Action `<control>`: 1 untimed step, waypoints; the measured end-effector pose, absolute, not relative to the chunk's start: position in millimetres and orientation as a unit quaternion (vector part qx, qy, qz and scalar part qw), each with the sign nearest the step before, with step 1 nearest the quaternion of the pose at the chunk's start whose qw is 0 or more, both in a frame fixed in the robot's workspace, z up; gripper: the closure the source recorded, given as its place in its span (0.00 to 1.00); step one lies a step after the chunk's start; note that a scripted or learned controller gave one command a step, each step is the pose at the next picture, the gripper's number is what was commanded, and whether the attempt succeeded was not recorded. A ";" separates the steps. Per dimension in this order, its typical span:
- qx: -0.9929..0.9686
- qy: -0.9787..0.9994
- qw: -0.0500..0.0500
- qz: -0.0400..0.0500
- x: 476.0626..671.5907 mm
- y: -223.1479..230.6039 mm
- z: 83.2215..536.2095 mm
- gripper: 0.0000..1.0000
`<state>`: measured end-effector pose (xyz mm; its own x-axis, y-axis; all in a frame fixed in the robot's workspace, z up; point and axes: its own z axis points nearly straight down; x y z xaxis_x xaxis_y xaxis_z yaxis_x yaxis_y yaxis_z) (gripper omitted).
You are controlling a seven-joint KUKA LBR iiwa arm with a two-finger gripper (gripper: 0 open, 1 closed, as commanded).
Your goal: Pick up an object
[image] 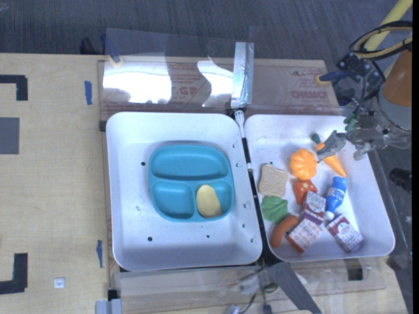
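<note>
— Pale wooden desk (pixel 52 195), two shallow white bins. Which piece is the target?

— Likely the small orange plastic carrot (pixel 335 165) in the right bin (pixel 383 237), touching the round orange pumpkin-like toy (pixel 303 164). The claw (pixel 342 144) hangs just above its near end; whether its fingers are apart or together I cannot tell.

— How should it go in?

— Straddle the carrot across its narrow width, clear of the pumpkin and the blue bottle (pixel 336 193) below. The left bin (pixel 121 234) has a blue divided tray (pixel 171 175) bearing a yellow lemon-shaped piece (pixel 208 200).
</note>
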<state>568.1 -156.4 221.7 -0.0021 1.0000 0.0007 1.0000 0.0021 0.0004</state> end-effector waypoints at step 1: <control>-0.682 -0.731 0.001 0.001 599.4 -193.8 163.1 0.00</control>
<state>599.4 -193.8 163.1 -0.0692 0.9976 -0.0003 0.9976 0.0692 -0.0027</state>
